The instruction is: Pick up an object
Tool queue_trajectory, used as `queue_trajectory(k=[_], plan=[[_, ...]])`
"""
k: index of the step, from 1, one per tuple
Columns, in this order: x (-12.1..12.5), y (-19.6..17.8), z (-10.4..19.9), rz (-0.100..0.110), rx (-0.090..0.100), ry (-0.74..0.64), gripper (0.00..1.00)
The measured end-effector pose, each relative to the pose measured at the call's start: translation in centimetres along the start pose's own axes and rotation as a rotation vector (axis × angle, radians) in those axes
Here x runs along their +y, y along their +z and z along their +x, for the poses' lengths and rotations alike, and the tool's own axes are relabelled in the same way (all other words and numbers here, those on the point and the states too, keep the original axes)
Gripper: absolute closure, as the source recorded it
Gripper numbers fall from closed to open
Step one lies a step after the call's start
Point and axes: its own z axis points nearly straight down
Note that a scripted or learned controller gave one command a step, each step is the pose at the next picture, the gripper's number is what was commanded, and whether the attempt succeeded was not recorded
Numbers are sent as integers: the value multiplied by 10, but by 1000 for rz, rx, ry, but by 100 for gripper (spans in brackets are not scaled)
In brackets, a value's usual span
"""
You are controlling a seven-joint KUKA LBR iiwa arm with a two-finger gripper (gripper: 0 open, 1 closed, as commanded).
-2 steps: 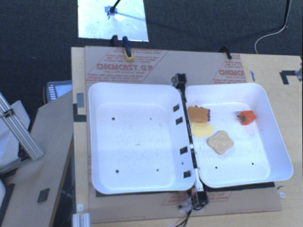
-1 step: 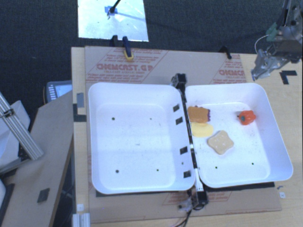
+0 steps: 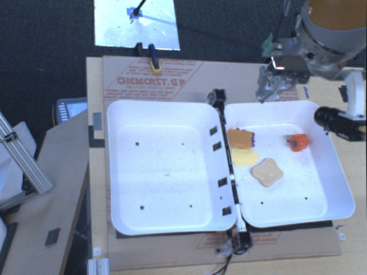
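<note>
The arm point(image 3: 330, 24) hung over the far edge of the right bin point(image 3: 338, 196), its gripper point(image 3: 274, 90) poised above the rim, nothing visible between the fingers. Down in that bin, an orange block point(image 3: 240, 138) sat near the divider, touching a yellow slice point(image 3: 245, 157) just below it. A toast-shaped piece point(image 3: 267, 172) lay beside that. Well apart, toward the right wall, sat a small orange-red piece point(image 3: 297, 142). The left bin point(image 3: 114, 153) showed its white floor.

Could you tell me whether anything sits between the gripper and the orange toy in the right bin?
Nothing visible does. The gripper hangs over the right bin's far rim, and the orange toy lies apart from the other pieces with bare white floor around it.
</note>
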Motion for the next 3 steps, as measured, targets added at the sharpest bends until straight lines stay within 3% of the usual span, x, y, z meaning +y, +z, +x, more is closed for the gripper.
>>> queue_trajectory(k=[1, 2, 3], plan=[[14, -9, 48, -2, -1, 7, 100], [15, -5, 116, 0, 0, 5, 100], [16, 108, 165, 11, -5, 7, 100]])
